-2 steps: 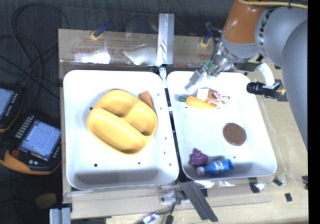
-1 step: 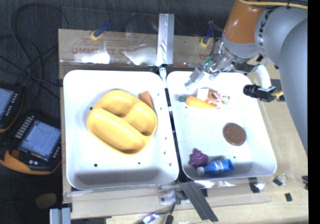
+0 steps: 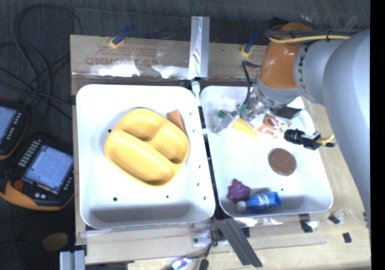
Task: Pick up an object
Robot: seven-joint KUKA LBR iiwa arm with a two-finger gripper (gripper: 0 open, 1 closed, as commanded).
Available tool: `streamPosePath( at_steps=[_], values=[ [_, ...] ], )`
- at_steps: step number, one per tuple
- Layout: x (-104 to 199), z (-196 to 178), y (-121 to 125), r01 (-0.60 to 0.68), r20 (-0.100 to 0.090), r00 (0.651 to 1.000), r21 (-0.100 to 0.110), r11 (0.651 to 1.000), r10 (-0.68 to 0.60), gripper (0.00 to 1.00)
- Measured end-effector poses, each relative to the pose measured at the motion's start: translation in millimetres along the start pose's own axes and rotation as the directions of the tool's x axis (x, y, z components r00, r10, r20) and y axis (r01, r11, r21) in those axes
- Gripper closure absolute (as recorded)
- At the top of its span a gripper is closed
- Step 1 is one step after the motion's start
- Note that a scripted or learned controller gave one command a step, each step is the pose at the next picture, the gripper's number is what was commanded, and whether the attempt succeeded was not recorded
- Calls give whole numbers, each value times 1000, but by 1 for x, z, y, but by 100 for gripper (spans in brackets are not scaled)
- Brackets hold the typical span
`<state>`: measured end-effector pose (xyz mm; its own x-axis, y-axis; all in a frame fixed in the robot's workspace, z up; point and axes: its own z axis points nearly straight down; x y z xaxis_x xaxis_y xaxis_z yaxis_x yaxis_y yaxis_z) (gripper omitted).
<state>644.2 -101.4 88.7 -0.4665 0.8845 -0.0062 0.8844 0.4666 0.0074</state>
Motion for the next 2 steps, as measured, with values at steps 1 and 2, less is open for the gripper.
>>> streamPosePath(
  at_steps=[1, 2],
  values=[
    [0, -11, 2, -1, 0, 1000, -5, 1000, 1, 100],
    [55, -95, 53, -109, -4, 994, 9, 994, 109, 100]
  ],
)
